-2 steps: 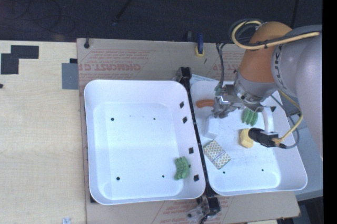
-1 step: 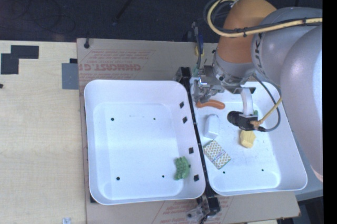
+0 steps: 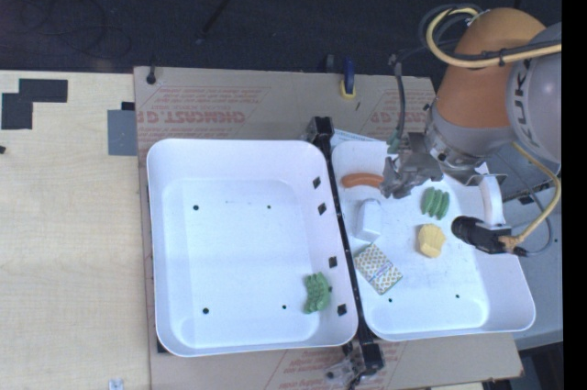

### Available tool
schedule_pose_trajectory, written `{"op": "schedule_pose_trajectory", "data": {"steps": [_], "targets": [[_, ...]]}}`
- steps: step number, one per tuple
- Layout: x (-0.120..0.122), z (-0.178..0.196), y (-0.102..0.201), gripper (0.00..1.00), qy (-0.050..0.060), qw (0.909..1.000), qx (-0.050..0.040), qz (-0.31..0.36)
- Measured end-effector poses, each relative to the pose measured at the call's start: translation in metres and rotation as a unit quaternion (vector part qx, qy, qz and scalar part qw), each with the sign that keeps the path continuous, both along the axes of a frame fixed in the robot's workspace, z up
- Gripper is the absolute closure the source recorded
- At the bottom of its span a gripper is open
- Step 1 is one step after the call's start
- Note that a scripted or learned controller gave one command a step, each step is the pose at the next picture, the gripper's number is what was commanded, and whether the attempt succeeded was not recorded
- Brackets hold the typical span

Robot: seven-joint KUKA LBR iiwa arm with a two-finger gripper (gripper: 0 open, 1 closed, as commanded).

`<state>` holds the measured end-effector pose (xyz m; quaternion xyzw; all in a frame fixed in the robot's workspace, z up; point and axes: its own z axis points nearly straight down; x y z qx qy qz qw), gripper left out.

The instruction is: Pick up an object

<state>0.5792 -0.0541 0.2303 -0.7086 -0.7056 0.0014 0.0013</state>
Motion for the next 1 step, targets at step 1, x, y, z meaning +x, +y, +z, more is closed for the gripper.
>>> {"op": "schedule_pose_trajectory", "data": {"steps": [1], "targets": [[0.0181, 0.0157, 0.0651, 1.0, -0.002, 1.0, 0.0003, 0.005]]}}
